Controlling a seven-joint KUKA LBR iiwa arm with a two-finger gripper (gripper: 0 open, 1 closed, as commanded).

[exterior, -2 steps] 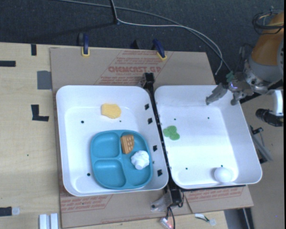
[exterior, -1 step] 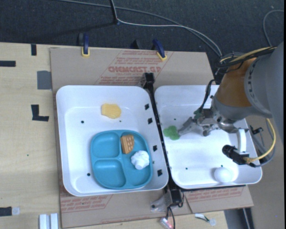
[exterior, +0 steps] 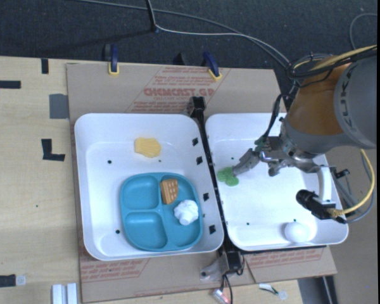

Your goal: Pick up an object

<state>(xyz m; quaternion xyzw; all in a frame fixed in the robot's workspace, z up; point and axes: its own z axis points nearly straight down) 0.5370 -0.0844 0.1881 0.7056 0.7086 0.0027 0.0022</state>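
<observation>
Claw (exterior: 239, 168) beside green object (exterior: 228, 178), near right bin's (exterior: 266, 236) left wall; finger spread impossible to tell; open floor toward white ball (exterior: 298, 231).

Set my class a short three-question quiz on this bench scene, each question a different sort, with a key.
1. True or false: the blue tray sits in the right bin.
2. Which item lies nearest the gripper? A yellow piece B green object C white ball
3. Fill in: the waffle-like piece rests in the tray's ____ compartment.

Key: 1 false; 2 B; 3 right-hand
</observation>
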